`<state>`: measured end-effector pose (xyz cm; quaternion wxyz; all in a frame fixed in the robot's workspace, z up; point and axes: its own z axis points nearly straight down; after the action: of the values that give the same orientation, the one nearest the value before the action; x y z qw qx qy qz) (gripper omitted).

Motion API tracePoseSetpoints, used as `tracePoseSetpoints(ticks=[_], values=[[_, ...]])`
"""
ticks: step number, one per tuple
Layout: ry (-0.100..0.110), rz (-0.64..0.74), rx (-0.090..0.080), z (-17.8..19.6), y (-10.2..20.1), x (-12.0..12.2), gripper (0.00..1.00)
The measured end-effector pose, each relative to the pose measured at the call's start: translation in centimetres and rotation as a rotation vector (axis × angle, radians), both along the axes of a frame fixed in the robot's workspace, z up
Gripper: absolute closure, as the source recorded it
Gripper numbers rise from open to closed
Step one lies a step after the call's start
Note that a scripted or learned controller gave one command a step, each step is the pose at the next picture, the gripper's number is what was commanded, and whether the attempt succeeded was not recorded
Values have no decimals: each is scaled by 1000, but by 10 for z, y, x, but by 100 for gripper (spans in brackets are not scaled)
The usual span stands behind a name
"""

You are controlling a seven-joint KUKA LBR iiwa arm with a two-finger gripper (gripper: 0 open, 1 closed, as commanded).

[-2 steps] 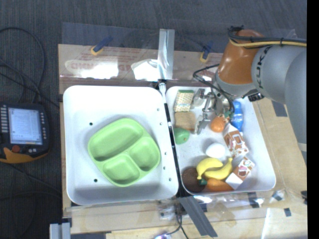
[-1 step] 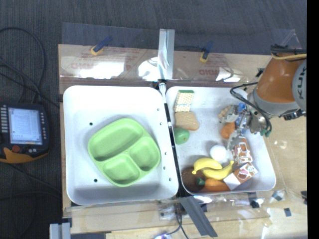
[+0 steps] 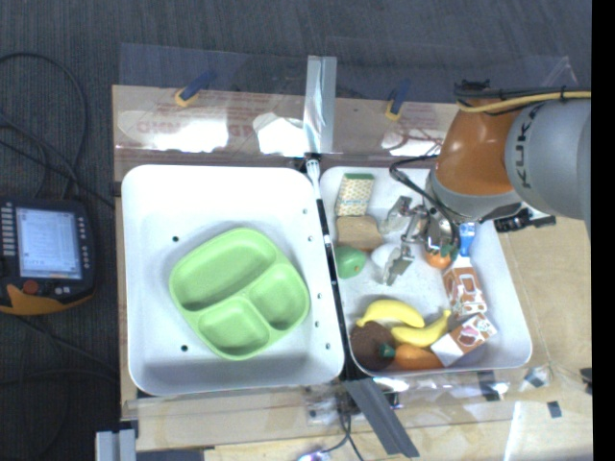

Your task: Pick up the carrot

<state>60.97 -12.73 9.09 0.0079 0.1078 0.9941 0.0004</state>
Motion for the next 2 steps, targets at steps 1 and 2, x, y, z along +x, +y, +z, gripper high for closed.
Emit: tracePoseSetpoints(ticks=[1,2], values=[[5,15,-6,1,-82,-58,0],[1,-218,0,0,-49,-23,0]])
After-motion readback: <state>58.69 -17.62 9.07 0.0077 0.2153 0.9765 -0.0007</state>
